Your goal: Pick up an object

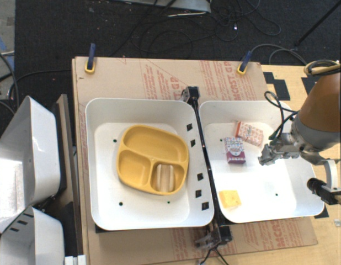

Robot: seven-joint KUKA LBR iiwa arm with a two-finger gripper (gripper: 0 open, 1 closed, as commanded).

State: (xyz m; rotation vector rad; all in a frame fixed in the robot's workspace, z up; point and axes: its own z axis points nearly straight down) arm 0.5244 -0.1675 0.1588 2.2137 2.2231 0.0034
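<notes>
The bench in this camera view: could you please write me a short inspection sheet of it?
Surface: cardboard-covered bench bearing left bin and right bin.
Job's things: purple packet, red-patterned packet and yellow block in the right bin.
Clutter: yellow divided tray in the left bin, a pale item in one compartment.
Grippers: hand over the right bin, right of the purple packet.
Cables: black cables on the floor behind.
Surroundings: white tubs at left.
</notes>
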